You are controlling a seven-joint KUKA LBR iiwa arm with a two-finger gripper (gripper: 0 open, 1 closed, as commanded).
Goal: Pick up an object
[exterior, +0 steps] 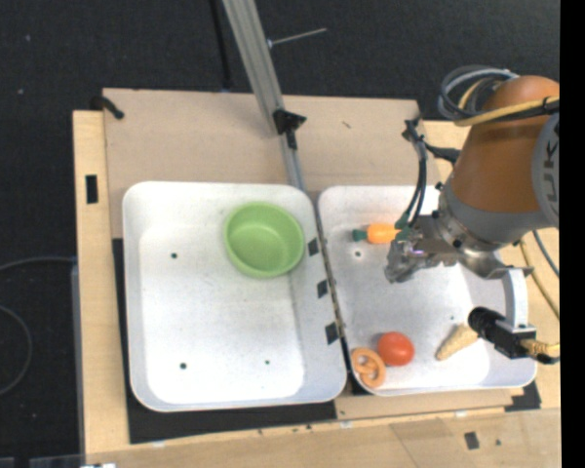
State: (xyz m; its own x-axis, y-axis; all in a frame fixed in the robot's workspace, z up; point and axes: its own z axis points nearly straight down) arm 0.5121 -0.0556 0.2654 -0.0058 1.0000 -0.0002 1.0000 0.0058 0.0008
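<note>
Here the claw hangs over the right bin, just beside a small orange carrot; I can't tell its state. Risk, as I judge it: a descent slightly off nudges the carrot toward the wall. Tomato, pretzel and cone lie near the front edge. Green bowl sits in the left bin, out of the way.

A pale wooden desk fills the middle of the scene, and a lighter board lies across its far part. Dark, speckled floor surrounds it on the far and left sides, with thin cables curling over the floor at the left. A grey metal rail slants from the far edge down onto the desk.
</note>
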